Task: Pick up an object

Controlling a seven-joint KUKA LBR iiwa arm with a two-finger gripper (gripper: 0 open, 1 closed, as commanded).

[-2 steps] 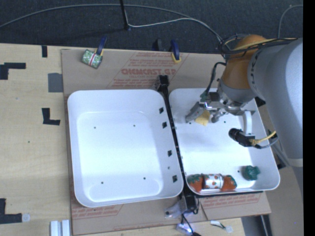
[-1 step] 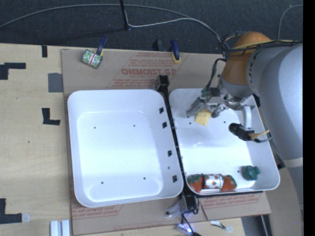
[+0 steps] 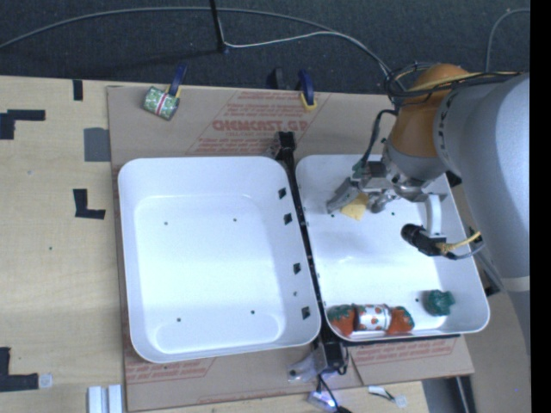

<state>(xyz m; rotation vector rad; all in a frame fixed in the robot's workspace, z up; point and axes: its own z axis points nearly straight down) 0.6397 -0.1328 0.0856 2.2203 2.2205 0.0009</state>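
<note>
— Where did the tool (image 3: 349,198) stand?

— Low in the right bin (image 3: 379,256), at its far end. A yellow object (image 3: 355,210) lay touching the tip, on its near side.

— Clenched or released?

— I could not tell from there.

— Other candidates?

— A red-and-white object (image 3: 372,318) lay along the near wall, long axis parallel to it, a green object (image 3: 437,301) beside it, both well apart from the tool.
</note>
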